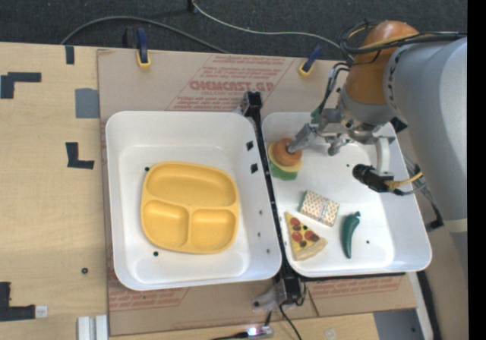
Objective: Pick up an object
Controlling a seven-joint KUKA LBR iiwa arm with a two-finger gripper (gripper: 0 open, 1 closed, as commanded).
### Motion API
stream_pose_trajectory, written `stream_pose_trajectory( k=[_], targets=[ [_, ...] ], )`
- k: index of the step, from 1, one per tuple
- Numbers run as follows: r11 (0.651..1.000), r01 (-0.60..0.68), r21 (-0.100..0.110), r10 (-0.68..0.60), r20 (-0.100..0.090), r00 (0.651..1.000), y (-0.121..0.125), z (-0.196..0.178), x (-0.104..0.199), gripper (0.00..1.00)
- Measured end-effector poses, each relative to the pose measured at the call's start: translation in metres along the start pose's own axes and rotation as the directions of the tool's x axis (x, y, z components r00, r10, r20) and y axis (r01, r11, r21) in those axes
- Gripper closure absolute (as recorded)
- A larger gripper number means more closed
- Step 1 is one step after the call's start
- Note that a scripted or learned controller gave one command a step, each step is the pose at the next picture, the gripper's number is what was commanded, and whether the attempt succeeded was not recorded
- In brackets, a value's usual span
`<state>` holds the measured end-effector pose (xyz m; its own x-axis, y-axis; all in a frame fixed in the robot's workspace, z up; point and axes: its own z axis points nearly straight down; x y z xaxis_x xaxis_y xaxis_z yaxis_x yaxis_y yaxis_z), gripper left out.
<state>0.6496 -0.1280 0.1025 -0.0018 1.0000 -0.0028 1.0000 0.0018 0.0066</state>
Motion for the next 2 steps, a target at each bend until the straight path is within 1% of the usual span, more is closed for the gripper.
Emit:
stream_pose_trajectory(
  k=[1,2],
  targets=[
    [1.000,0.001,0.005,-0.001,-0.003,1.000,0.000,-0.004,0.001,1.00],
    [1.000,0.000,0.009,0.000,-0.003,1.000,0.000,-0.045,-0.005,1.00]
  ],
)
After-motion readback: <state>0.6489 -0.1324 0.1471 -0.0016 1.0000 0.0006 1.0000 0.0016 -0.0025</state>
